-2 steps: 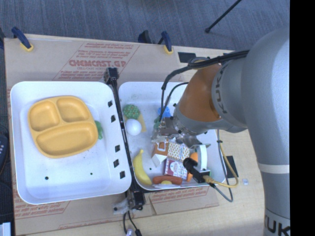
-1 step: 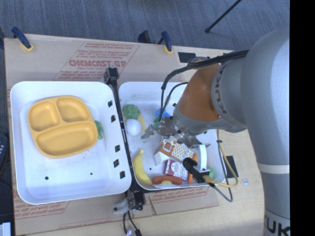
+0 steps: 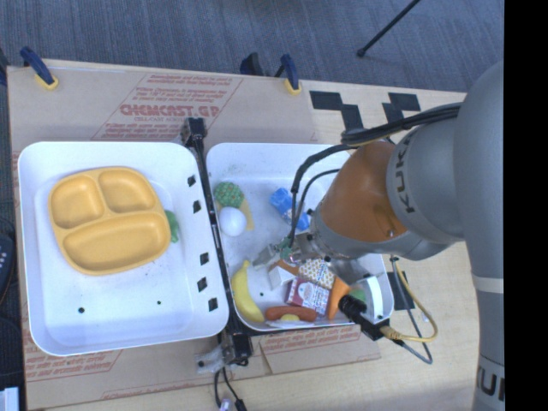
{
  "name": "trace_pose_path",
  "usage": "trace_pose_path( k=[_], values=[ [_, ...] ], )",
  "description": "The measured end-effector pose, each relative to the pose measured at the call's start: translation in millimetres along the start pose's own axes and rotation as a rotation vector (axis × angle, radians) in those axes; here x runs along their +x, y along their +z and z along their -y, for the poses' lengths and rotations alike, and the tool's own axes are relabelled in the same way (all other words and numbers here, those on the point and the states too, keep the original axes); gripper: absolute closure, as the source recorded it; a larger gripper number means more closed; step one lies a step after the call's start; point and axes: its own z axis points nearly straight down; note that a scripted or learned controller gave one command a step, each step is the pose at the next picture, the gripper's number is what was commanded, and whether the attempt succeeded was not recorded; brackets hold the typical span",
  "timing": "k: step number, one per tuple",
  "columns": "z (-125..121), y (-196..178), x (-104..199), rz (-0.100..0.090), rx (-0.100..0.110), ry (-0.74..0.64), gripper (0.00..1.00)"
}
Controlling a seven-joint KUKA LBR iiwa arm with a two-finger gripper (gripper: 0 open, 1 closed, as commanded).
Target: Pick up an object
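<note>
Grey and orange, our arm (image 3: 402,199) hangs over the right bin (image 3: 257,157); we cannot tell the gripper's state; a banana (image 3: 242,294) lies along that bin's left edge

Even, bright overhead light; slightly soft picture.
The two shallow white plastic bins (image 3: 51,315) glare near washed-out, the grey-and-orange arm (image 3: 402,204) casts soft shadow over the right bin's clutter, and fine detail there blurs.

Left bin (image 3: 34,315): holds a yellow divided tray (image 3: 107,219).
Tabletop (image 3: 103,92): brown cardboard sheet with red print.
Clamps (image 3: 38,67): blue, gripping the far edge.
Floor (image 3: 171,15): grey carpet.
</note>
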Motion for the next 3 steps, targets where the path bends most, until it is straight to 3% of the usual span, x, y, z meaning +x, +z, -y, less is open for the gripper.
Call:
trace_pose_path(
  k=[1,3],
  values=[
    [-17.6,1.6,-5.0,-0.006,0.022,-0.312,0.00],
    [-82.0,4.7,-1.0,-0.014,0.020,-0.646,0.00]
  ],
)
